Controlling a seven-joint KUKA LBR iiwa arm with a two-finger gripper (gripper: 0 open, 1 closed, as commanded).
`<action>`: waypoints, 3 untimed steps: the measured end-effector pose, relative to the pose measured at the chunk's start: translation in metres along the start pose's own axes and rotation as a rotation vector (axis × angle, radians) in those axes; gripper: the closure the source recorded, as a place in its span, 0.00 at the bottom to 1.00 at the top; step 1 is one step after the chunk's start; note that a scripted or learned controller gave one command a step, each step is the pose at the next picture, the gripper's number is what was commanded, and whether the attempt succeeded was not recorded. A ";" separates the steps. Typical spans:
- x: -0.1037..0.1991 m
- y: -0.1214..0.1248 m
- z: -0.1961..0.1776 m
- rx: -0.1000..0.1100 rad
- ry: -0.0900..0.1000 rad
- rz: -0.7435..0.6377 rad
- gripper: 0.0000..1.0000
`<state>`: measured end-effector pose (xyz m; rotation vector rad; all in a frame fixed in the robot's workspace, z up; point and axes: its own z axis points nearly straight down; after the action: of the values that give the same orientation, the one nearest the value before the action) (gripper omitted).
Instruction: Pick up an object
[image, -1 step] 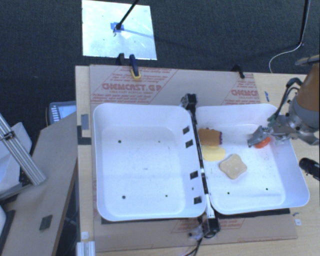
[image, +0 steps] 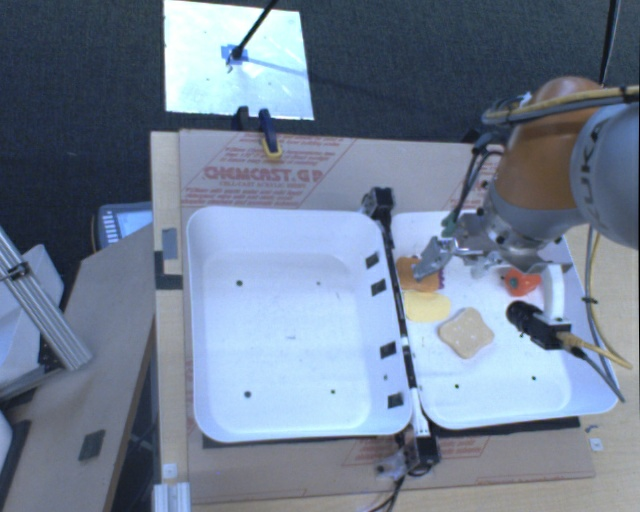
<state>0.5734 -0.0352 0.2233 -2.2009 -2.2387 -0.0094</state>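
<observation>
The claw (image: 430, 262), grip impossible to tell, sits just beside an orange piece (image: 407, 270); toast (image: 466, 333) lies near; the cardboard (image: 340, 165) beyond reads "CHEMCAST".

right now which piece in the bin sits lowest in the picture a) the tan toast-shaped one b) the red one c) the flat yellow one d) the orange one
A: the tan toast-shaped piece lies further down the camera view than the flat yellow piece, the orange piece and the red piece.
</observation>
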 end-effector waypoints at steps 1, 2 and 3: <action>-0.009 0.000 -0.011 -0.002 -0.006 0.011 1.00; 0.059 -0.005 -0.090 -0.007 -0.003 0.005 1.00; 0.122 -0.050 -0.095 0.002 -0.002 0.005 1.00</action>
<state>0.5214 0.0851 0.3190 -2.2069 -2.2331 -0.0044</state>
